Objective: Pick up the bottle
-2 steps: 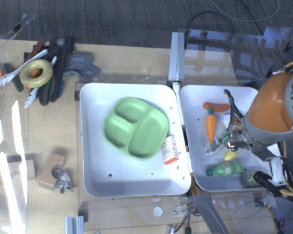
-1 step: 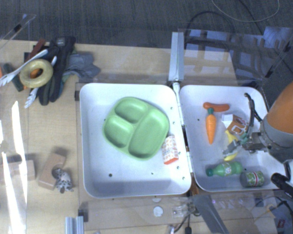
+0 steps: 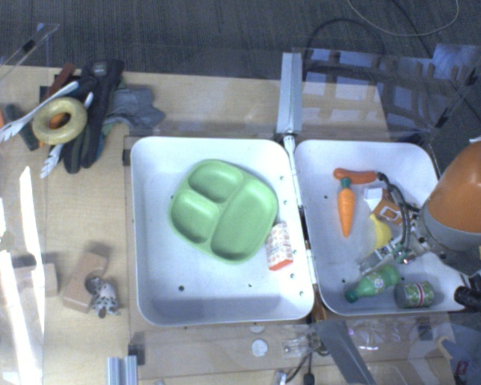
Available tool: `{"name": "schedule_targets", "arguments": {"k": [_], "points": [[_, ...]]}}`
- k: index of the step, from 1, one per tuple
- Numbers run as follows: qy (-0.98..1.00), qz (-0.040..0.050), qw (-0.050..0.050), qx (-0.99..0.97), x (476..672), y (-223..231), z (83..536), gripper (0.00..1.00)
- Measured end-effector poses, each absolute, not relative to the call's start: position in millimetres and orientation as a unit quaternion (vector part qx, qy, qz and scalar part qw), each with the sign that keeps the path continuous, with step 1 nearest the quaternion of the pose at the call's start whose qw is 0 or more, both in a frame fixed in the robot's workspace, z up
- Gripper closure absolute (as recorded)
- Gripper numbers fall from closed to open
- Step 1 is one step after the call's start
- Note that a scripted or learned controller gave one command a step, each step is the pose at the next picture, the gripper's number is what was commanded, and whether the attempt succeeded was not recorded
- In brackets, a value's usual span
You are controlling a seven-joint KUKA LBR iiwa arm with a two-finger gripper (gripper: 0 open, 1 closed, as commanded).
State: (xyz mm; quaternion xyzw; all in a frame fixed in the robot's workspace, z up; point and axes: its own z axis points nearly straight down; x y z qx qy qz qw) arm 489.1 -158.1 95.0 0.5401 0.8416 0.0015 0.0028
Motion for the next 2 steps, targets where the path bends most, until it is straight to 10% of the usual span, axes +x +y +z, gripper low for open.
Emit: {"name": "schedule_targets", "arguments": {"k": [1, 2], "points": [[0.842, 0.0033, 0.006, 0.54, 492.3, -157, 107, 1.0], [0.786, 0.0028, 0.008, 0.618, 559.5, -141, 270, 1.0]]}}
